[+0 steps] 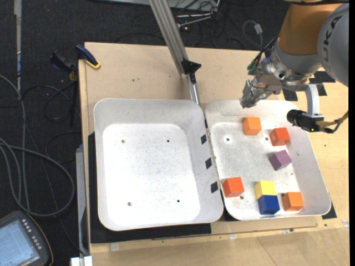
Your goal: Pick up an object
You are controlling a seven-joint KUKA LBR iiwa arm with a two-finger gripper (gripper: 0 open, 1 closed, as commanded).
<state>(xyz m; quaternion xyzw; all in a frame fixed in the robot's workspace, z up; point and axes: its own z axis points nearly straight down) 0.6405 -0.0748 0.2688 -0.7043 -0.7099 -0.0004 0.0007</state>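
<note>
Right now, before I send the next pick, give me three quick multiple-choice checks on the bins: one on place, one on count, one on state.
1. Where do the small coloured cubes lie?
A. left white bin
B. right white bin
C. bare bench

2. How many cubes are orange?
A. two
B. four
C. six

3. What touches the small yellow cube?
A. the blue cube
B. the purple cube
C. nothing

Key: 1 B, all seven cubes sit in the right white bin, none in the left white bin. 2 B, orange cubes at. 3 A, the yellow cube abuts the blue cube; the purple cube lies apart.
</note>
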